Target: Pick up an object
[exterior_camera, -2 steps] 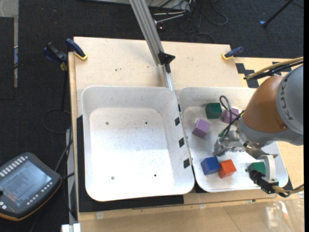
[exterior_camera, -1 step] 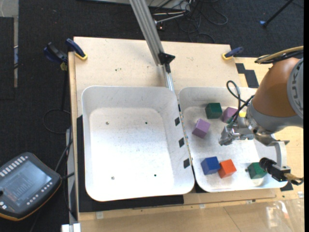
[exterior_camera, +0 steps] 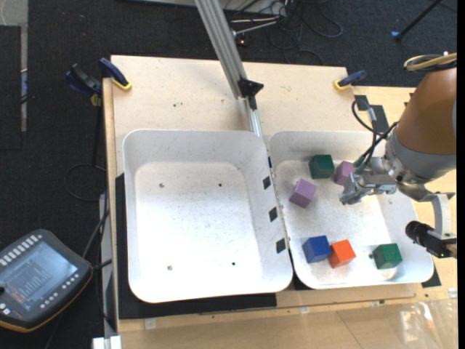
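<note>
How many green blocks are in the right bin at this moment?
2. One dark green cube sits near the far wall of the right white bin, beside a purple cube. The other green cube is in the near right corner. The arm could be hiding more.

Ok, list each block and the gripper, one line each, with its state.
Gripper: low in the right bin, beside a purple block.
Purple block by gripper: next to the dark green block.
Dark green block: resting.
Purple block: tilted, apart.
Blue block: touching the orange block.
Orange block: resting.
Green block: resting, apart.
</note>
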Tool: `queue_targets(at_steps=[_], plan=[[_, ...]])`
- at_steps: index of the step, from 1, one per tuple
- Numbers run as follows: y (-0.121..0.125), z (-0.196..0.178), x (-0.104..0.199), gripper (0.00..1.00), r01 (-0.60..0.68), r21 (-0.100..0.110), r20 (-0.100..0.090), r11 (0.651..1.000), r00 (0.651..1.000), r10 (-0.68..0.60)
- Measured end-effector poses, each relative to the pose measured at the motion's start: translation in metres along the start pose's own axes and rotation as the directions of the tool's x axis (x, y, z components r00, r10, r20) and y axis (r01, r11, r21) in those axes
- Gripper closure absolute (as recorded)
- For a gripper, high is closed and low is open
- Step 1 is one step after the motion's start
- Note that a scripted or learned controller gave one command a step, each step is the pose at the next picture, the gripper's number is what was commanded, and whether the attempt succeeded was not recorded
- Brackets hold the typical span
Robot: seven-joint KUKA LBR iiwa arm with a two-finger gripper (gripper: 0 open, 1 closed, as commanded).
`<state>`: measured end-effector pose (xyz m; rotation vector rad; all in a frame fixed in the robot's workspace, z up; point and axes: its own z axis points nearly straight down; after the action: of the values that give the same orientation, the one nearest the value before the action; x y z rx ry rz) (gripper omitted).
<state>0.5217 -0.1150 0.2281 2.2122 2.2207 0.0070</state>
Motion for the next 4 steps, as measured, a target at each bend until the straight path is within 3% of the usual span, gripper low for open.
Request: queue_targets(at_steps=[1, 3, 4], plan=[[0.002, -0.044, 0.000, 1.00, 0.000, 0.002, 0.000, 1.000, 1.000, 0.000], [0.029, -0.037, 0.106, 1.00, 0.004, 0.006, -0.003, 1.000, 1.000, -0.004], [0.055, -0.037, 0.151, 1.00, 0.003, 0.006, -0.003, 1.000, 1.000, -0.003]])
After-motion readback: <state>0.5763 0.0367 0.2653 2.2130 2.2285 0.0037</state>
